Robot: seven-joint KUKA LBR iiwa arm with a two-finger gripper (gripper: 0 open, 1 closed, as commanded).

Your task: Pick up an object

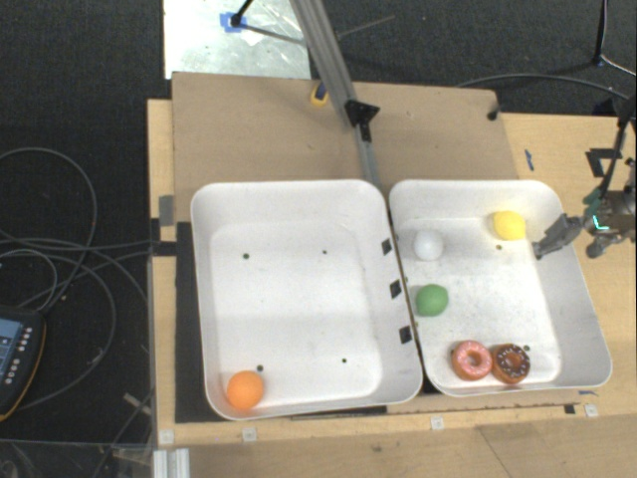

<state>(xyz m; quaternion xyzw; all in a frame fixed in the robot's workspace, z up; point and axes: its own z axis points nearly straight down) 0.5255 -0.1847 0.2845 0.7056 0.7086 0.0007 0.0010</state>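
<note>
The right bin [582, 319] holds a yellow ball [509, 225] at its far right, a white ball [428, 245] at its far left and a green ball [431, 300] below that. A pink-iced donut [471, 359] and a chocolate donut [512, 363] lie side by side at its near edge. An orange ball [245, 390] rests in the near left corner of the left bin [289, 287]. My gripper [577, 242] hovers over the right bin's right rim, to the right of the yellow ball. It is open, with nothing between its fingers.
A grey pole [328, 48] slants down from the top to the gap between the bins. The bins rest on a brown board [428, 127]. Cables [60, 267] and a handheld pendant [15, 352] lie on the dark floor at left.
</note>
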